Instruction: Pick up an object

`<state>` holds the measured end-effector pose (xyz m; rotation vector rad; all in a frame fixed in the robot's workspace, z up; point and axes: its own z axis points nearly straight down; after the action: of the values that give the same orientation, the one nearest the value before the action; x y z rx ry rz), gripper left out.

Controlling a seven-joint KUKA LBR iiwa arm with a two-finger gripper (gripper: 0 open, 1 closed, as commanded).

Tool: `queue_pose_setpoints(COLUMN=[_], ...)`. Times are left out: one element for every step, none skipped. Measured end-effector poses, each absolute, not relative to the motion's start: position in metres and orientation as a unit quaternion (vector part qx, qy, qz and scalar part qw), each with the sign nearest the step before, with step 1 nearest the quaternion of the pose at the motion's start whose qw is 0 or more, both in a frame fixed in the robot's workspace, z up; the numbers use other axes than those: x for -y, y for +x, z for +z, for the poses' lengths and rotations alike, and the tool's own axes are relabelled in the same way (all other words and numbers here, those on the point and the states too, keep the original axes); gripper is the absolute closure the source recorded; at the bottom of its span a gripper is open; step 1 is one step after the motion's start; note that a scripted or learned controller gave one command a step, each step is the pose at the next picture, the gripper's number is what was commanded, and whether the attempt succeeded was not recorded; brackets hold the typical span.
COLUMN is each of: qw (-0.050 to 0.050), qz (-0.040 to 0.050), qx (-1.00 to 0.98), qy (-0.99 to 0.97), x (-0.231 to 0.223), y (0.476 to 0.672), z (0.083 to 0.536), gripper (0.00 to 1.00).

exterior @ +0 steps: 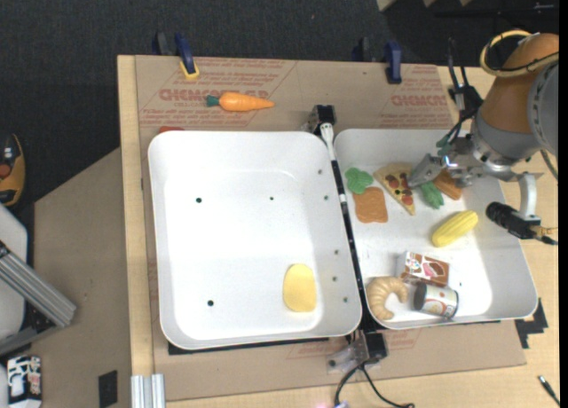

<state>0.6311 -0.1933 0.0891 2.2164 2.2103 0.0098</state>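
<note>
Surface: I see a cardboard-topped surface (293, 87) clamped at the back edge, over dark carpet, with two shallow white bins side by side.
Left bin: the left bin (177, 220) holds a yellow oval piece (300, 288) near its front right corner.
Stray item: a toy carrot (240, 102) lies on the cardboard behind the left bin, outside both bins.
Right bin: the right bin (506, 282) carries the clutter. A green leafy piece (358, 179), a brown slice (372, 207), a pizza slice (397, 186), a corn cob (454, 227), a croissant (386, 296), a small printed box (427, 267) and a can on its side (437, 301).
Hand: my hand (432, 172) is low over the back of the right bin, just beside the pizza slice and a second green piece (432, 195). I cannot tell whether it is released or clenched, and I see nothing clearly between its tips.
Step in hand: I judge this as closing in on a pick near the pizza slice.
Doing it well: I would centre on one item, since the pieces there lie touching or near each other, and come straight down so a neighbour is not nudged.
Risk: flat pieces may slip out; the corn cob looks an easier target.
</note>
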Motion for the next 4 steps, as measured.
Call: queue_pose_setpoints(qw=[0.006, 0.007, 0.007, -0.004], qz=[0.0012, 0.0045, 0.0055, -0.0011], qx=[-0.709, -0.706, -0.709, -0.709], qy=[0.706, 0.708, 0.705, 0.705], x=[0.119, 0.147, 0.108, 0.042], y=[0.641, 0.577, 0.573, 0.552], z=[0.091, 0.092, 0.240, 0.182], gripper=[0.00, 0.00, 0.00, 0.00])
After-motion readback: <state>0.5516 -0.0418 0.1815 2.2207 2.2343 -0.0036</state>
